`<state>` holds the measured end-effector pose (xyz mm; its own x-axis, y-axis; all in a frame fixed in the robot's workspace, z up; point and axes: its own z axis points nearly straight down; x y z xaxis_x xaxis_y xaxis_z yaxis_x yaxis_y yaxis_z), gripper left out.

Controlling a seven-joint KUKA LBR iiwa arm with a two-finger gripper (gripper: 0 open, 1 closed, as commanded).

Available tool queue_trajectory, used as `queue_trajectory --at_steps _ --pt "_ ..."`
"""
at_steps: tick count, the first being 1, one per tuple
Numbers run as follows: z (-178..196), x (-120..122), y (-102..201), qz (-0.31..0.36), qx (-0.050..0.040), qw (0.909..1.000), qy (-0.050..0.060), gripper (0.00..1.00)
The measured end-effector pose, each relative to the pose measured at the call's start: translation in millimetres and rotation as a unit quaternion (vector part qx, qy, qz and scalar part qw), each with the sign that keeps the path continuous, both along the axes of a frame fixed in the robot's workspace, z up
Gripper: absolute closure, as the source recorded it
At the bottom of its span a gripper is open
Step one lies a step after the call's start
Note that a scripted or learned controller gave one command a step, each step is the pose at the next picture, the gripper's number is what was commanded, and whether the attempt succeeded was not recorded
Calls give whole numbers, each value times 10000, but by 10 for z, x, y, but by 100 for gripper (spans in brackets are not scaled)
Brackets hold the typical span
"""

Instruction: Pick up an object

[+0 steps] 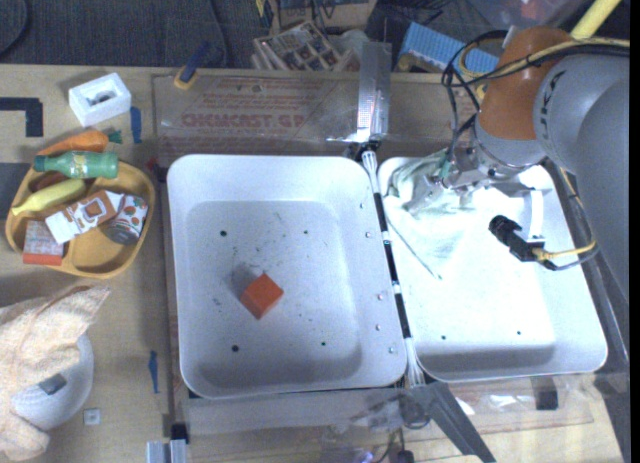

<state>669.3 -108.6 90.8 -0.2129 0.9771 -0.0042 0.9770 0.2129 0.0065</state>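
An orange cube [262,294] lies in the left bin [200,351], a little left of its middle. My gripper [432,191] is low over the far left corner of the right bin [520,341], well to the right of and beyond the cube. Under and around the gripper lies a pale, see-through crumpled sheet or bag [432,236]; whether the gripper touches it is unclear. The grey arm with its orange band [520,101] comes in from the upper right.
A black part on a yellow cable [512,235] hangs off the arm over the right bin. A yellow bowl of toy food [80,216] and a cloth [40,341] sit left of the bins. A clear panel [260,116] stands behind them.
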Motion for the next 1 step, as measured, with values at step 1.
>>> queue_trajectory --at_steps 1 --pt "0 0 1 1 -1 10000 0 0"
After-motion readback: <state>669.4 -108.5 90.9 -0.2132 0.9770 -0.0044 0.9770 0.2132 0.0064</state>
